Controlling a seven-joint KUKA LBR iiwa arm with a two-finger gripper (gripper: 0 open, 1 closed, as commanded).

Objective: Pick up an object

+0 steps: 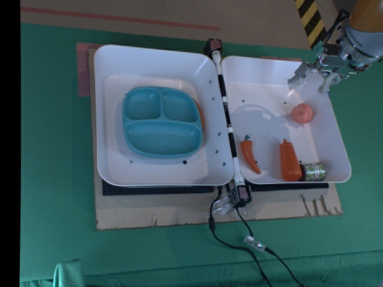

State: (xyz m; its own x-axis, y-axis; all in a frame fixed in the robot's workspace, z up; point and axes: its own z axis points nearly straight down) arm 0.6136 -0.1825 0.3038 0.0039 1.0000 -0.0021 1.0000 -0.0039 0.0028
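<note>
Four small objects lie in the right bin point(335, 137), all resting on its floor.

A pink, rounded lump point(302, 113) is seen toward the far right of the bin, apart from the others; an orange chili pepper point(249, 155) with a dark green stem end is laid lengthwise near the bin's left wall, its tip pointed toward the near edge; an orange bottle point(289, 160) is laid on its side near the front right, its narrow end pointing away; a small can point(313, 171) is laid on its side just beside the bottle's base, apparently touching it.
</note>
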